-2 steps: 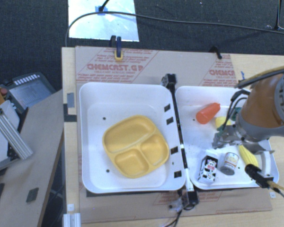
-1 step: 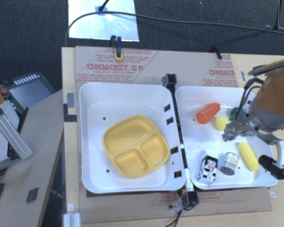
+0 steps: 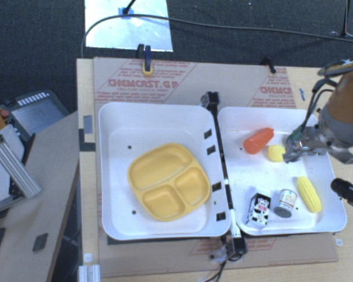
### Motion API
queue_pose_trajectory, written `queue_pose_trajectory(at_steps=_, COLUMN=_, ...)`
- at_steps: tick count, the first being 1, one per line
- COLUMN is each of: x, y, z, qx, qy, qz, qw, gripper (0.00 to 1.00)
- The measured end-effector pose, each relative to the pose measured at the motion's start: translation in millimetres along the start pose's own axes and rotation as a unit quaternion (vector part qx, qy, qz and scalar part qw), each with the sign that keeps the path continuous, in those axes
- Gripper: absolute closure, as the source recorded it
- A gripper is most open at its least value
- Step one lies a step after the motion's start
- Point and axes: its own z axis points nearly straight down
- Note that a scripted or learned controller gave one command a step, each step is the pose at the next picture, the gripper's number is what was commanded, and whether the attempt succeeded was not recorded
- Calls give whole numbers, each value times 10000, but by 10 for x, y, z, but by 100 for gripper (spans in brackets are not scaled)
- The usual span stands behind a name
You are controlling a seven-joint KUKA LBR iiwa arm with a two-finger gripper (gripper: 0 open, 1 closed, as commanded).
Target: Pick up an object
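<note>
White bins (image 3: 165, 113) — two: one yellow tray (image 3: 167, 181) left, five items right — claw (image 3: 294, 148) state unclear.

Two shallow white bins, the left bin (image 3: 115, 175) and the right bin (image 3: 326, 216), sit side by side on a printed cardboard sheet (image 3: 182, 81) covering the worktop (image 3: 85, 181).

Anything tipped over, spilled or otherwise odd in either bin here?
Only minor things. The small can and the black-and-white carton in the right bin both lie tipped rather than upright. The yellow divided plate sits askew in the left bin. Nothing looks spilled or broken.
</note>
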Motion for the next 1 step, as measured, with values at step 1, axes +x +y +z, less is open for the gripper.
queue_pose_trajectory(at_steps=1, x=-5, y=22, z=-520, qx=-3, qy=-1, qz=1, qw=10000, gripper=100)
